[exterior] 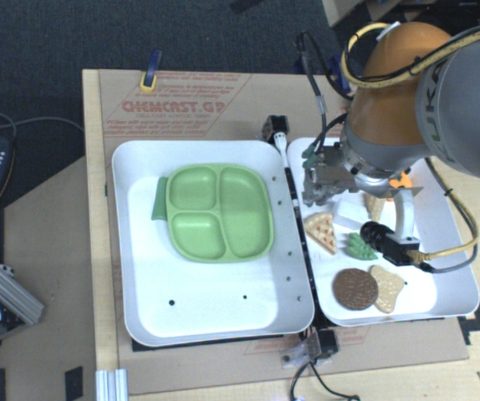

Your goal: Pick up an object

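1. Though we see the gripper (334, 184) low over the right bin (453, 295), we cannot tell its state.
2. We find the pizza slice (321, 231) just beneath it, beside a green toy (360, 246) and brown cookie (355, 289).

Pizza slice (320, 231), green leafy toy (360, 246), brown cookie (355, 289), tan piece (386, 286) in right bin (453, 295).

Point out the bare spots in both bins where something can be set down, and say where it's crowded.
Left bin: bare floor in front of the green divided plate, toward the near rim, and a strip along its left wall. Right bin: crowded; pizza slice, green toy, brown cookie and tan piece cluster under the arm.
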{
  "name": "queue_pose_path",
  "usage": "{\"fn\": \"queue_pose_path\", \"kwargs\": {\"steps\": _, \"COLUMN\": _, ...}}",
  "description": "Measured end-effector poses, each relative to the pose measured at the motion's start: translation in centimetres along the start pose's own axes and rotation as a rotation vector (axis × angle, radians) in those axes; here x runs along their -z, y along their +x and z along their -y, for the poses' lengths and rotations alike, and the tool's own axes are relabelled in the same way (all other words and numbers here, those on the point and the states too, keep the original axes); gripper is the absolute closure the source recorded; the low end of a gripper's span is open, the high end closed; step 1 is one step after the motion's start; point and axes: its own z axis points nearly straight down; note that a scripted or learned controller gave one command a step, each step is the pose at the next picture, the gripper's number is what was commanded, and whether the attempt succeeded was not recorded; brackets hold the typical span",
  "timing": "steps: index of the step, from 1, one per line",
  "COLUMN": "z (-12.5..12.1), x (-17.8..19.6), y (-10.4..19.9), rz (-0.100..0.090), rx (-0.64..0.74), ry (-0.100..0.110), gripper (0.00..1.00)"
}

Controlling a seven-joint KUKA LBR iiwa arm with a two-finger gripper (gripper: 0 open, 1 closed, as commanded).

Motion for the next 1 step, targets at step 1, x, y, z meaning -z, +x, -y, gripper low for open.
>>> {"fn": "queue_pose_path", "kwargs": {"steps": 1, "z": -0.72, "x": 0.6, "y": 4.56, "rz": 0.0, "rx": -0.002, "ry": 0.001, "gripper": 1.0}}
